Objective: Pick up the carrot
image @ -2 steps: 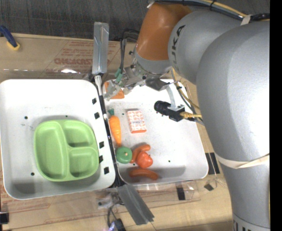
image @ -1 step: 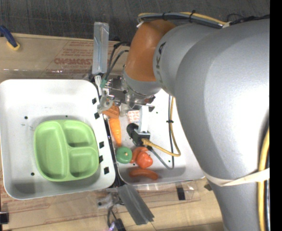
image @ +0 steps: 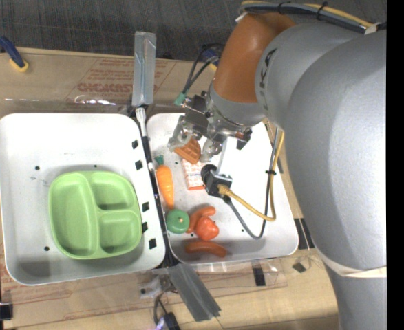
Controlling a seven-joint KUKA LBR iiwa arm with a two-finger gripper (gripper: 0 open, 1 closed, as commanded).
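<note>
Hand [image: 188, 143] over right white bin [image: 277, 239], fingers grasping small orange-brown item [image: 188, 150]. Orange plastic carrot [image: 164, 185] lies below-left, at bin's left wall, apart from hand.

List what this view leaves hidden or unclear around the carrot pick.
- Gripper: fingers blurred against an orange item, camera view; open or shut unclear.
- That orange item: too blurred to identify.
- Right bin: far side covered by the arm.
- Carrot: its leafy end lies tight against the bin's left wall, hard to make out.
</note>
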